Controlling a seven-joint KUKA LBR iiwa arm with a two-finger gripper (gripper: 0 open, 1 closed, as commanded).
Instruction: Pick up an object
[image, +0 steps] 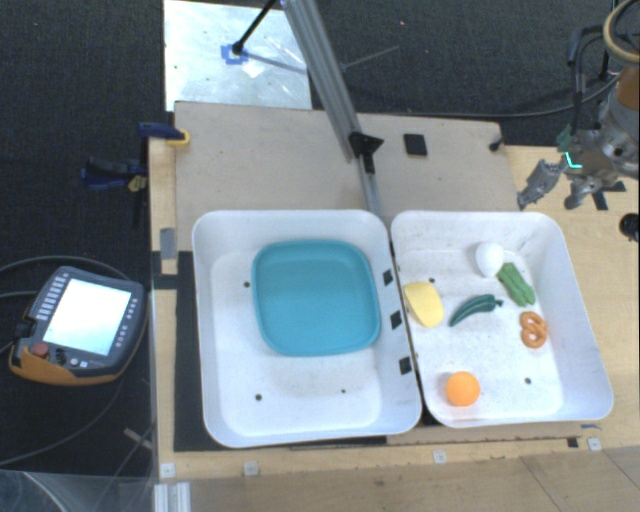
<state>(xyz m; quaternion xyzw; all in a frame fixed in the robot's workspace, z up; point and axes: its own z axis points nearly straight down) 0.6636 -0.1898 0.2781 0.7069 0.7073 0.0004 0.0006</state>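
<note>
At the lower middle of the frame, in the right bin (580, 330), an orange ball (462, 388) is seen near the bin's lower wall, well apart from the other pieces. A little higher, a yellow lemon-like piece (424, 303) is placed just beside the wall between the two bins. Right of it a dark green chili pepper (475, 308) lies at a slant, and near the right wall a small pretzel (533, 329) is found. Above these, a light green pickle-like piece (516, 283) is laid touching, or nearly touching, a white egg-shaped object (489, 258). The objects are spread loosely over the floor of this bin, which is judged to leave room for fingers around most of them; only the white and light green pair may be hard to take singly.

In the left bin (215, 330) a teal square plate (315, 297) is laid flat, probably as a place for putting things down. At the left edge a handheld control pendant (78, 322) rests outside the bench.

At the upper right of the frame the gripper (562, 186) is held above the bench, beyond the upper right corner of the right bin. Its fingers (534, 186) are spread apart and nothing is seen between them. All the objects lie lower and to the left of it in the frame; the egg-shaped one and the pickle-like one are the nearest, the orange ball the farthest. The pick is judged not yet begun.
</note>
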